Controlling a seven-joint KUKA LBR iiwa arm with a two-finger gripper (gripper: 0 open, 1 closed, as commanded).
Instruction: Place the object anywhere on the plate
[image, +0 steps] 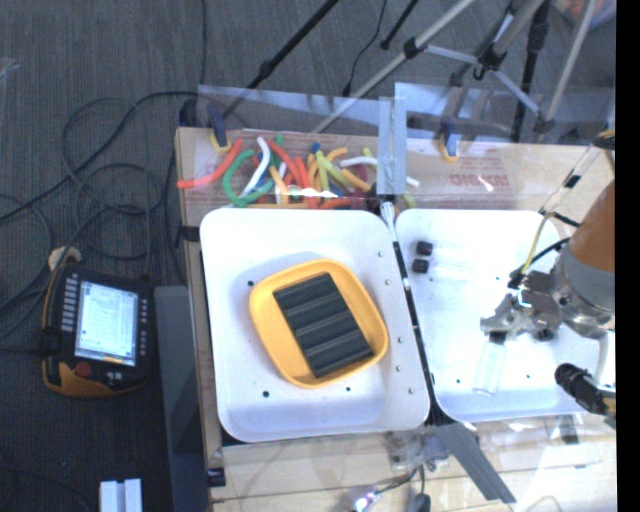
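Hovering over the right bin (470, 400), the gripper (497, 333) hides its fingertips.

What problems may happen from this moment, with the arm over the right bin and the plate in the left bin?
1. The pincer is above a clear, hard-to-see object, so a grasp may miss it.
2. The yellow plate already carries a dark ridged block; little bare surface remains.
3. The divider between the bins may catch a low carry.
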